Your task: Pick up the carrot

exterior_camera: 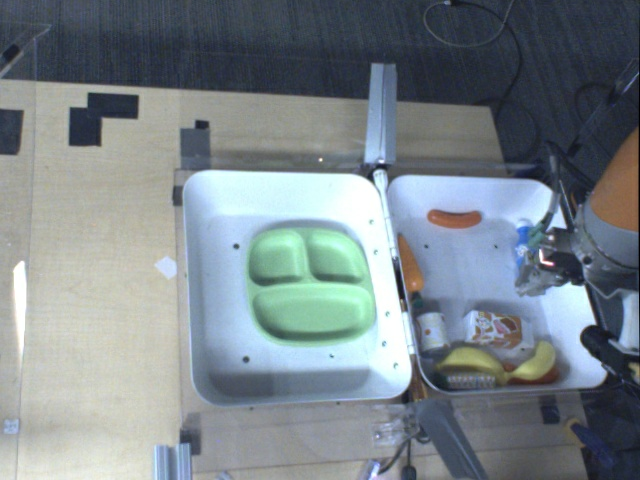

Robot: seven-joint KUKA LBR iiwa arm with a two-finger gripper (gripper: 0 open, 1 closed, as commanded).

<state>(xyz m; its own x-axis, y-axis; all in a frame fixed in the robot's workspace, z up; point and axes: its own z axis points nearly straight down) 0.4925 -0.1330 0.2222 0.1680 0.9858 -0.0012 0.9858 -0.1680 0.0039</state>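
The carrot [408,265] is a slim orange piece with a dark green end. It lies lengthwise against the left wall of the right bin [480,190], pointing toward the bin's front. My gripper [538,266] hangs over the right side of that same bin, well to the right of the carrot and apart from it. Nothing shows between its tips, and a small blue piece [524,236] sits just by it.
The right bin also holds an orange-red sausage [454,218] at the back, a small can [431,330], a printed carton [495,327] and bananas [502,364] along the front. A green divided plate [308,281] lies in the left bin [215,268].
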